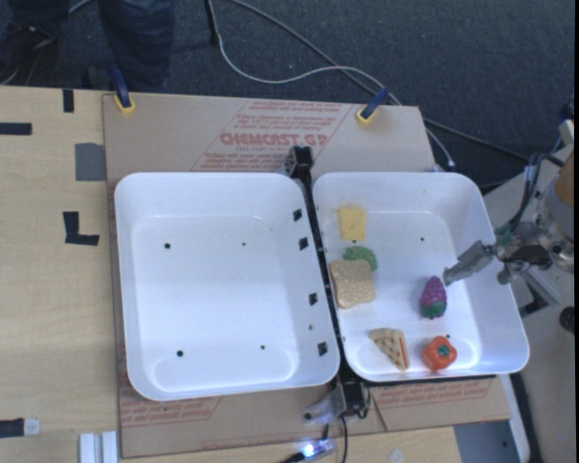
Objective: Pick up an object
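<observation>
pincer [460, 266] hangs at the right bin's [463, 193] far edge, just beside the purple grape-like toy [433, 297], likely lined up to take it; whether it is clenched or released i cannot tell. nearby lie a yellow block [352, 223], tan bread slice [352, 284] and orange-red pepper toy [440, 353].

One cam, fixed overhead, looking down at a slant on both bins [125, 196]. Mid distance; bench [29, 258] and floor [463, 37] in shot.
</observation>
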Controlling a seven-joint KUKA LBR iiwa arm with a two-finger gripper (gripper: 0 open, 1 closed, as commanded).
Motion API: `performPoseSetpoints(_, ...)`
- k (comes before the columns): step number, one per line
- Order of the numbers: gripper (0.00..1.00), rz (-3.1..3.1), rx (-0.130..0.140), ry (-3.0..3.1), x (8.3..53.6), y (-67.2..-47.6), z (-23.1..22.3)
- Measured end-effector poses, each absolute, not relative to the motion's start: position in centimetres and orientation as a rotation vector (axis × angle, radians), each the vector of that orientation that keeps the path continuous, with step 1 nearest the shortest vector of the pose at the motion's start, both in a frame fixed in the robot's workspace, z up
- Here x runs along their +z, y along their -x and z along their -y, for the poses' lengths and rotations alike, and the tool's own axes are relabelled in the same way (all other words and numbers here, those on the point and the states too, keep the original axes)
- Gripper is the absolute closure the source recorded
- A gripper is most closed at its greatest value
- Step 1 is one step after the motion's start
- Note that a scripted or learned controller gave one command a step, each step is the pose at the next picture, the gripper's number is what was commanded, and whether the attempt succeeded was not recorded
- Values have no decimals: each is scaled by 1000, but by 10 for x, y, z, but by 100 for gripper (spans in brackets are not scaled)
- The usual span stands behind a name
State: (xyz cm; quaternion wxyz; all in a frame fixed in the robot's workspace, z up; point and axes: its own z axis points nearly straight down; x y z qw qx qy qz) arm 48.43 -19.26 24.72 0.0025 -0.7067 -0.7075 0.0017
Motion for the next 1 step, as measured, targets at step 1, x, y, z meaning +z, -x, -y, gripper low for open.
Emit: performPoseSetpoints(1, 0, 2217, 10, 2201, 133, -504, 114)
